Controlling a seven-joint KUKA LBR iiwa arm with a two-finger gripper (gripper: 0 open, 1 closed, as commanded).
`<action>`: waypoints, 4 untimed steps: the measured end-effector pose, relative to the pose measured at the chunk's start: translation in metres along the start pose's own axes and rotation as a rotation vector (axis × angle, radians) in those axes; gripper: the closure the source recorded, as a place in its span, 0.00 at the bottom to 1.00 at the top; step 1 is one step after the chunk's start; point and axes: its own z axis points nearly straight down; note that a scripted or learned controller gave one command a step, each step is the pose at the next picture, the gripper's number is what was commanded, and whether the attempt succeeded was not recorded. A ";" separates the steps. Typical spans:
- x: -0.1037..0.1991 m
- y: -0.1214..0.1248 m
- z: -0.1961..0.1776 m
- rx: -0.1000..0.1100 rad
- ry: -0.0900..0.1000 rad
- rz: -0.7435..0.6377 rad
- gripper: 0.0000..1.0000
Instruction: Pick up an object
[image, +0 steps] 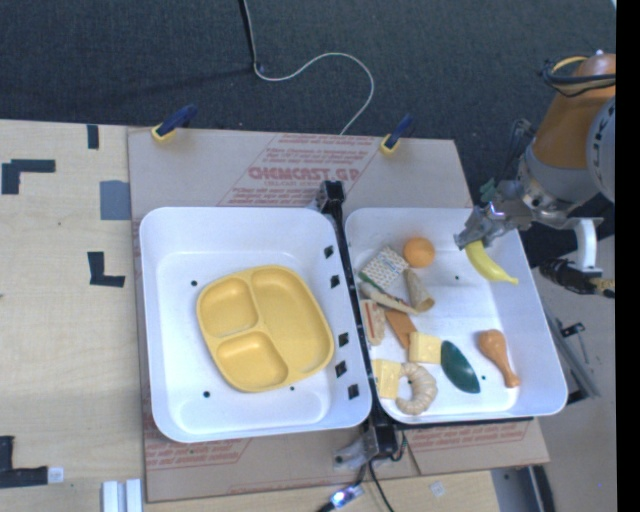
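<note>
**Hand poised at the far right bin, over the banana**

The arm (570, 130) is seen reaching in from the right, its orange band above the wrist; the hand (478, 232) is placed at the upper right part of the right bin (535, 395), with its tip directly at the upper end of a yellow banana (491, 262); whether the banana is touched or gripped cannot be told, and how far the hand is opened cannot be told either, since the fingers are too small and dark to be made out.

Two white bins are set side by side on a cardboard sheet (290, 175) laid over the worktop (60, 300); the sheet is held at its far edge by two clamps with yellow and blue parts (172, 123).

In the left bin (165, 240) a yellow divided plate (264, 327) with three compartments is laid, slightly turned.

In the right bin several toy foods are scattered: an orange ball-like fruit (419, 252) near the middle top; a grey patterned piece (384, 268) just left of it; a tan roll (417, 290) beside that; an orange carrot-like piece (400, 326) below; a yellow cheese-like block (425, 348) next to a dark green item (460, 366); a drumstick (497, 354) near the right wall; a pale curled shrimp-like piece (417, 388) at the near edge.

A white cable (320, 65) is looped across the dark floor beyond the worktop.
</note>
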 end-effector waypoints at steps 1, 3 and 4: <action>0.001 0.001 -0.041 0.001 0.000 -0.001 1.00; 0.118 -0.039 -0.042 0.007 0.002 -0.006 1.00; 0.161 -0.049 -0.038 0.007 0.001 -0.005 1.00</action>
